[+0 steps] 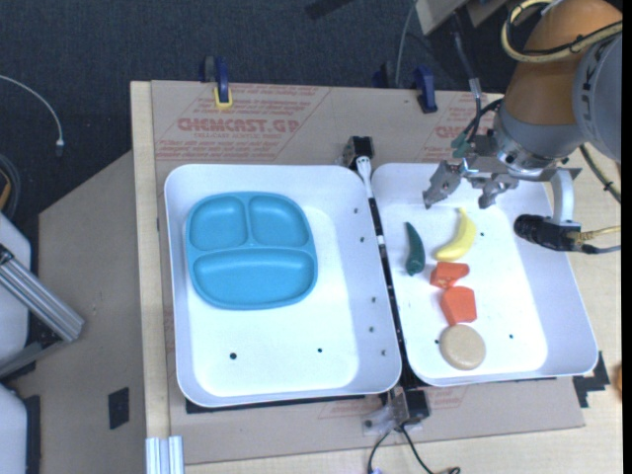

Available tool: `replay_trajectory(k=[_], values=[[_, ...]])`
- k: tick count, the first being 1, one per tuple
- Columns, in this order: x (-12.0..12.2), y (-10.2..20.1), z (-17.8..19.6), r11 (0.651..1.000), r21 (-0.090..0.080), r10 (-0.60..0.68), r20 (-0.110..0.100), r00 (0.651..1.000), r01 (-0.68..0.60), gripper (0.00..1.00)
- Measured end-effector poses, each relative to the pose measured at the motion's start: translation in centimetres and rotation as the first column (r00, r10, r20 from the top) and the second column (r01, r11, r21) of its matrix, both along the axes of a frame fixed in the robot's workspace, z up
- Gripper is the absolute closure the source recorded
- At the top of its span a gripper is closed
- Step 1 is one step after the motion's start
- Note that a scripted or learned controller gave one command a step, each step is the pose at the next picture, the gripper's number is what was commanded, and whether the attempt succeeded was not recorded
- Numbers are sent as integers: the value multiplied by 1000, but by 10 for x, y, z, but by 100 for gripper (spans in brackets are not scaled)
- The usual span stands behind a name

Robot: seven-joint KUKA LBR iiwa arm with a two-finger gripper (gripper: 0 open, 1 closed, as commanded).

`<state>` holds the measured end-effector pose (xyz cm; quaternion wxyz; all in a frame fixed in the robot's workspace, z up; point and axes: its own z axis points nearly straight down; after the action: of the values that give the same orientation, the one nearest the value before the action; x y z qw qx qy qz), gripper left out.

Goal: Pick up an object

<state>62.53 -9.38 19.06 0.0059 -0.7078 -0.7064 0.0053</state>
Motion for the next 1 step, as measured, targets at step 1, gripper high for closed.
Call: replay_trajectory(k=[1], values=[[3,0,9,1000,-1,2,15,1000,-2,0]])
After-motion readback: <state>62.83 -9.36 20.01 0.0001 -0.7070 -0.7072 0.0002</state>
